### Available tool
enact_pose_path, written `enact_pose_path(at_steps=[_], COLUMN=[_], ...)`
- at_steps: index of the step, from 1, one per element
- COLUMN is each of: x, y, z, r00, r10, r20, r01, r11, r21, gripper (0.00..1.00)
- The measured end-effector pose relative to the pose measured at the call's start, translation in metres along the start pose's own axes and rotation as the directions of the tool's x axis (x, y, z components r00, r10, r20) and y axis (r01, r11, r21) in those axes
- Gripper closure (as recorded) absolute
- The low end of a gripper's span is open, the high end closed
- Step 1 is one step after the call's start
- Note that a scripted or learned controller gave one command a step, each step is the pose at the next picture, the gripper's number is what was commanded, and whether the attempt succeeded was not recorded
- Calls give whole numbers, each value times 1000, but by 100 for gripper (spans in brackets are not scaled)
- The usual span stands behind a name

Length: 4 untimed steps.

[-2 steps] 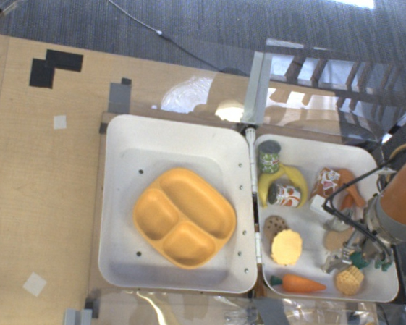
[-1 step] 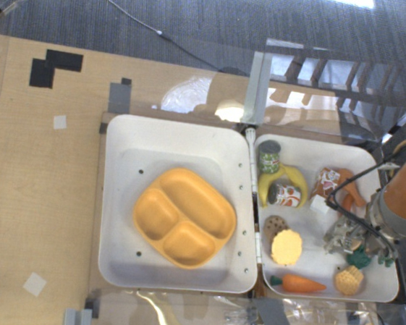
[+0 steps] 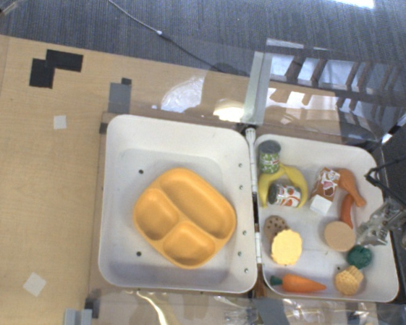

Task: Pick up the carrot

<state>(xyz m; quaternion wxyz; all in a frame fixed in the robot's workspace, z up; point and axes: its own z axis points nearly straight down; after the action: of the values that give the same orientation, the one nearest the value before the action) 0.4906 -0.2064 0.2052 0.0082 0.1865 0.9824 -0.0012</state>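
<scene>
1. Two bins sit side by side: the left bin (image 3: 120, 185) holds a yellow tray (image 3: 184, 216) with three compartments, and the right bin (image 3: 391, 289) is crowded with toy food.
2. Carrot (image 3: 303, 284) lies flat along the right bin's near wall, orange body pointing right, green end to the left, just below the round yellow slice (image 3: 286, 247).
3. It touches nothing that I can make out; the corn (image 3: 348, 280) sits just beside its tip, and the near wall leaves little room on that side.
4. Farther back are a banana (image 3: 288, 181) curled around a small can (image 3: 284, 195), a green can (image 3: 268, 157), a sausage (image 3: 348, 209) and a tan disc (image 3: 339, 235).
5. Gripper (image 3: 374, 230) hangs at the right bin's right edge, near the disc and a green piece (image 3: 359, 256), well apart from the carrot.
6. Its fingers are too blurred to judge, so I cannot tell whether they are spread or closed; nothing is seen between them.
7. As I judge it, the pick has not begun: the arm must come toward the near wall, and closing across the carrot's width seems wisest.
</scene>
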Motion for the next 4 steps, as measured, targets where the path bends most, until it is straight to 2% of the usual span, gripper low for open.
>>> enact_pose_path(at_steps=[1,2,3,4], x=[8,6,-10,-9], y=[8,8,5,5], z=[86,84,50,51], r00=[996,996,995,995], r10=[-93,-93,104,104], r20=[-16,-9,-6,-8], r01=[93,93,-104,-104], r11=[996,996,995,995], r21=[-2,-1,0,0], gripper=[100,0,0,0])
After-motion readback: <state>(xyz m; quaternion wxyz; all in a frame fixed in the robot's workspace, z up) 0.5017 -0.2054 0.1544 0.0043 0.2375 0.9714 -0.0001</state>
